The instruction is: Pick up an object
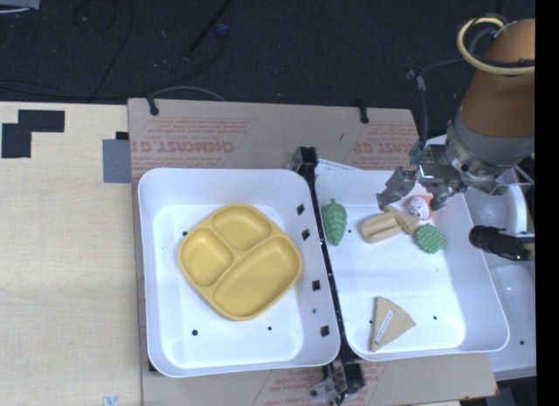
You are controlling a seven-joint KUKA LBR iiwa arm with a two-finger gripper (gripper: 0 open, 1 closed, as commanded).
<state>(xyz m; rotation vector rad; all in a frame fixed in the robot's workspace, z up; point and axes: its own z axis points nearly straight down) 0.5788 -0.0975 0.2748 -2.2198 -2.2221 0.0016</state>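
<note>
Poised over the far right part of the right bin (486, 330), the end effector (417, 193) of the grey-and-orange arm (496, 90) hangs low above a small cluster of toys; whether its fingers stand apart or together cannot be told from this slanted overhead view, and nothing is visibly clamped between them.

Seen from the single camera above the desk (61, 247), the nearest candidate for the pick is a tan bread-shaped piece (380, 227), lying just toward the camera and slightly left of the end effector, its long axis running roughly left to right with a slight tilt. A small white-and-red item (417, 209) sits almost directly under the end effector, touching or nearly touching the bread piece's right end. A green bumpy toy (430, 238) rests just beside that, on the near right side.

Farther left of the end effector, a second green toy (334, 220) lies against the divider between the bins. A tan wedge (389, 320) sits well apart, toward the near edge of the right bin.

Beyond the divider, the left bin (166, 221) carries a yellow divided plate (241, 260).

Judging by position, a short descent would put the end effector on the cluster, though crowding there could spoil a clean grip.
</note>
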